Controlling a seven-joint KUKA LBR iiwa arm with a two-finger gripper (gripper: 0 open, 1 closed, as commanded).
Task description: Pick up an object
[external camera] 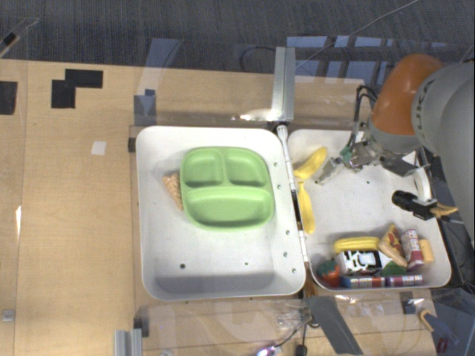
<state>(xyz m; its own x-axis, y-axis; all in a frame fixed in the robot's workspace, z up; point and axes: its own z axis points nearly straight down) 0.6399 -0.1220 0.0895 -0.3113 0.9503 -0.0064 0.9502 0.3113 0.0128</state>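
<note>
My gripper (332, 169) hangs low over the upper left of the right bin (371, 206), reaching in from the grey arm with the orange band (401, 102). Its tip is right beside a yellow banana (309, 162) that lies at the bin's left wall; I cannot tell whether they touch. A second banana (306, 211) lies along the same wall, just below. Nothing shows as held.
A pile of small items fills the right bin's near corner: a yellow banana (356, 243), a black-and-white box (361, 260) and coloured packets (404, 247). The left bin (215, 273) holds a green divided plate (226, 186) with a tan item (173, 190) at its left edge.
</note>
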